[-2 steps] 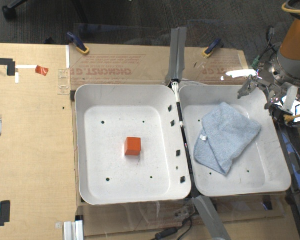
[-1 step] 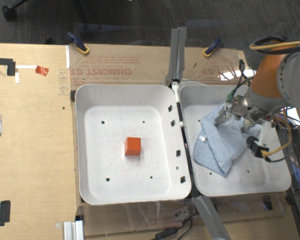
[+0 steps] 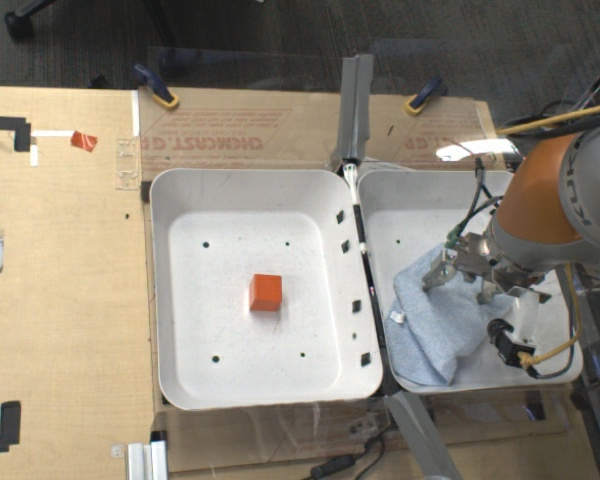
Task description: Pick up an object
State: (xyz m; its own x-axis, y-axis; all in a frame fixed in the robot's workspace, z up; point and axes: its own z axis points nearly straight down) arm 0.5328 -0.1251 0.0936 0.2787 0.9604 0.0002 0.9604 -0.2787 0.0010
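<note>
An orange-red cube (image 3: 266,293) lies near the middle of the left white bin (image 3: 162,268). A crumpled grey-blue cloth (image 3: 430,333) fills the front part of the right white bin (image 3: 410,203). My gripper (image 3: 467,271) hangs low over the right bin, at the cloth's back right edge, below the orange band of the arm (image 3: 540,208). The wrist and its cables cover the gripper's tip, and I see nothing held clear of the cloth.
A grey divider post (image 3: 355,108) stands at the back between the bins. Two clamps (image 3: 158,90) hold the cardboard backing behind them. A wooden bench top (image 3: 50,268) spreads to the left. Black and yellow cables (image 3: 525,353) hang off the wrist over the right bin's front corner.
</note>
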